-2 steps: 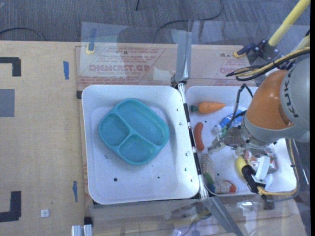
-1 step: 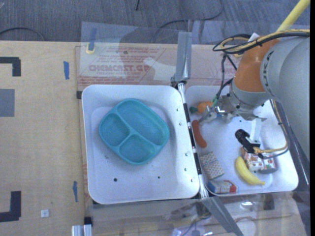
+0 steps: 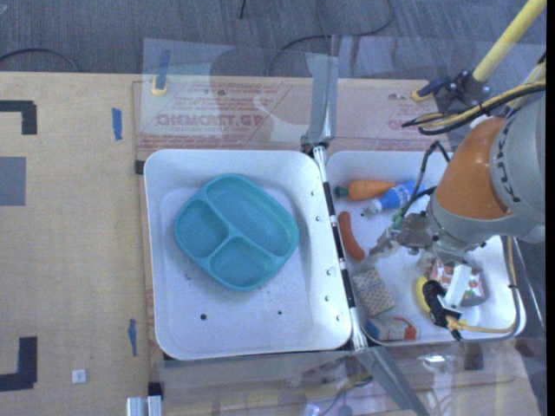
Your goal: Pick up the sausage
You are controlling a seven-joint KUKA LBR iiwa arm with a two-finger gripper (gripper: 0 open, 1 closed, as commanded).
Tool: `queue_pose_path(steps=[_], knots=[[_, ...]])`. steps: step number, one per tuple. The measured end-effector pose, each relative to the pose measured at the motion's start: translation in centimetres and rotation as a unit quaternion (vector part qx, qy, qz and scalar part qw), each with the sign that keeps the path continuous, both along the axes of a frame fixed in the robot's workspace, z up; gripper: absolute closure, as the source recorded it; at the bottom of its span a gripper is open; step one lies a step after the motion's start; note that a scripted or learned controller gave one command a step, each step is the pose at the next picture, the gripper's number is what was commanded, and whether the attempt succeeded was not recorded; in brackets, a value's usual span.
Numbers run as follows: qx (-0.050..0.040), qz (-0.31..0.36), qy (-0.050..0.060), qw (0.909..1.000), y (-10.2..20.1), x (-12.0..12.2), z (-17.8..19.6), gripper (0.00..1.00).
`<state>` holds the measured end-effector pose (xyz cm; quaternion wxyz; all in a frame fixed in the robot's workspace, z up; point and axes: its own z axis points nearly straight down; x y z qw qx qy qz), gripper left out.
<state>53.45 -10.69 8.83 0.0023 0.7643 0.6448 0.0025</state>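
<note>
The sausage (image 3: 351, 235) is a reddish-brown link lying lengthwise near the left wall of the right bin (image 3: 507, 319). My gripper (image 3: 401, 237) hangs over the middle of that bin, a short way to the right of the sausage and apart from it. The grey wrist and its orange band (image 3: 468, 180) hide most of the gripper from above. Nothing is seen held in it.
An orange carrot (image 3: 369, 188) and a blue bottle (image 3: 395, 198) lie behind the sausage. A grey textured block (image 3: 375, 291), a small packet (image 3: 392, 328), a banana (image 3: 431, 300) and a wrapped item (image 3: 460, 284) fill the bin's front. A teal divided plate (image 3: 236, 230) rests in the left bin (image 3: 182, 319).
</note>
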Motion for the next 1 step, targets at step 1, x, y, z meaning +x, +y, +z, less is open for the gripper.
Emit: queue_pose_path(steps=[1], knots=[[-0.0008, 0.113, 0.003, 0.9935, -2.47, -0.59, 12.42, 0.0]])
